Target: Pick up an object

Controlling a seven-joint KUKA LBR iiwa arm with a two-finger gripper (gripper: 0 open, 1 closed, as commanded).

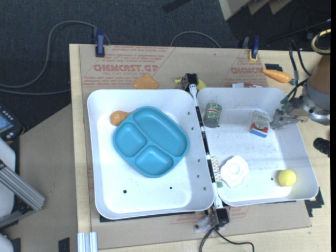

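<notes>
A single fixed camera looks down on the desk [152, 67] from above, tilted so that the far edge sits toward the top of the frame and the near edge toward the bottom. It stands far enough back to take in both white bins whole: the left bin [105, 156] near the middle, the right bin [299, 151] toward the right edge. Dark floor [42, 9] shows beyond the desk. The arm [320, 83] enters from the right, cut off by the frame, so its upper part is hard to make out.
</notes>
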